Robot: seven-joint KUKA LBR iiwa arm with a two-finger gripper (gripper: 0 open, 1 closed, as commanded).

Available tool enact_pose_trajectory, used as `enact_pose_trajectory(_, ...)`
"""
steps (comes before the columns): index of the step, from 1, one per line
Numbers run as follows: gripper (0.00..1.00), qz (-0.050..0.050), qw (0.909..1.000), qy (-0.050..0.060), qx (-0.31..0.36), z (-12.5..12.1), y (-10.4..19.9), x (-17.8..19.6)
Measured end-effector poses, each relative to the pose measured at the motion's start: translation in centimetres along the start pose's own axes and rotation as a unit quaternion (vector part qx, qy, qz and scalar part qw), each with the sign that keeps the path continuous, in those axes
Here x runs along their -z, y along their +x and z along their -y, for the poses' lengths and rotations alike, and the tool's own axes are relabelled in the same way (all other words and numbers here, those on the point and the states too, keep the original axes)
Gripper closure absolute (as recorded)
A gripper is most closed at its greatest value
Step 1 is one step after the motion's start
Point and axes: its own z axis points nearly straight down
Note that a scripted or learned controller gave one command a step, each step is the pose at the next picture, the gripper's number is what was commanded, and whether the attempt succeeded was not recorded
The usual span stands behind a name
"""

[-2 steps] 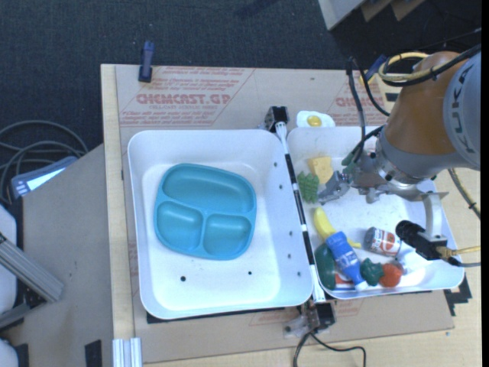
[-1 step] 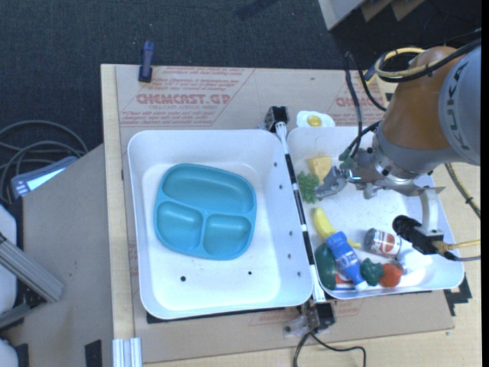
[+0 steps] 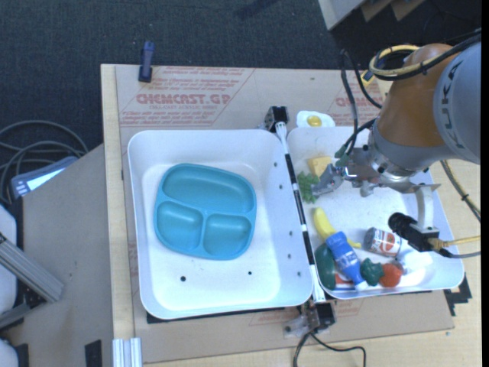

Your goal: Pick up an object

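My gripper (image 3: 341,177) hangs low over the back left part of the right bin (image 3: 428,205), on the grey arm with its orange band. Just to its left lie a yellow cheese wedge (image 3: 317,164) and a green leafy piece (image 3: 306,184). Nothing shows as held. Toward the front of that bin are a yellow banana (image 3: 324,222), a blue bottle (image 3: 344,256), a dark green pepper (image 3: 325,263), a small can with a red label (image 3: 382,241), a green toy (image 3: 372,270) and a red tomato (image 3: 390,275).
The left bin (image 3: 145,174) holds a blue divided plate (image 3: 205,210). A fried-egg toy (image 3: 313,119) sits at the right bin's back rim. A blue clip (image 3: 145,60) lies at the bench's far left corner. Cables run along the right side.
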Motion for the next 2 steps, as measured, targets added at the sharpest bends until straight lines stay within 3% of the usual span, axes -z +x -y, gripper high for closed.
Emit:
enact_pose_trajectory(1,0.00,0.000,1.0000,0.000,0.000,-0.5,1.2,0.0)
enact_pose_trajectory(2,0.00,0.000,1.0000,0.002,-0.001,1.8,-4.6,-8.3)
